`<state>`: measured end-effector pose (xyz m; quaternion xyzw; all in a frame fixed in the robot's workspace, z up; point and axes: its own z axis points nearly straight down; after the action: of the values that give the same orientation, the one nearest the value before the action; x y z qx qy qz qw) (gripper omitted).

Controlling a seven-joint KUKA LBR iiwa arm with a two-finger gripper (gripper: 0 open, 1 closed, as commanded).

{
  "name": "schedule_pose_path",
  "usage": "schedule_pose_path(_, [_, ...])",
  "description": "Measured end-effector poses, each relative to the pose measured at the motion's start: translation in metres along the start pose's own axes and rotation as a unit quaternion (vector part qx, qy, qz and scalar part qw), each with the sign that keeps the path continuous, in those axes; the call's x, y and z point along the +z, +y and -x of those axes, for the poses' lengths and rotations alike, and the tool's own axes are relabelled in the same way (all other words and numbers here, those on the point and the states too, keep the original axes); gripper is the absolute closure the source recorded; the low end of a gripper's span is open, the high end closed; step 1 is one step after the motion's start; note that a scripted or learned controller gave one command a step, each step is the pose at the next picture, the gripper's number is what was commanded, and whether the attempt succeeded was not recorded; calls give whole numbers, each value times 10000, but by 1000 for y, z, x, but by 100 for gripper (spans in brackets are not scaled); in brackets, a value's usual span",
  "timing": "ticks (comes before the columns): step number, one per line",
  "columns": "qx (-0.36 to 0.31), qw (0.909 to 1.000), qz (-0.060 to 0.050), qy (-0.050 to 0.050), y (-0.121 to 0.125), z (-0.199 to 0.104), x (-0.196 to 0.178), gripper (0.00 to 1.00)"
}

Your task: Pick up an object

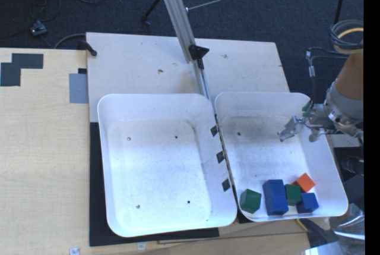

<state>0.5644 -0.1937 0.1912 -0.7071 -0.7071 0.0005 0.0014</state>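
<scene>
Several blocks lie bunched in the near corner of the right bin [261,111]: a dark green block [250,200], a tall blue block [275,196], a small green block [292,192], an orange block [306,182] and a small blue block [307,203]. My gripper [301,132] hangs over the right bin's right side, farther back than the blocks and apart from them. Its two fingers [288,130] are spread open and nothing sits between them.
The left bin [113,111] lies beside the right one, its floor speckled with dark marks. A slanted metal rail [178,16] rises from behind the seam between the bins. Wooden bench surface [41,147] lies to the left, cables on the dark floor behind.
</scene>
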Motion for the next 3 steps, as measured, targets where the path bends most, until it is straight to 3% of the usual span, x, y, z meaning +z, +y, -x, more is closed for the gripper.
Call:
schedule_pose_path(1, [-18, 10000, -50, 22, -18, -63, 96, 0])
schedule_pose_path(2, [0, 10000, 40, -18, -77, -73, 98, 0])
schedule_pose_path(3, [-18, 10000, 34, 0, -76, -112, -3, 0])
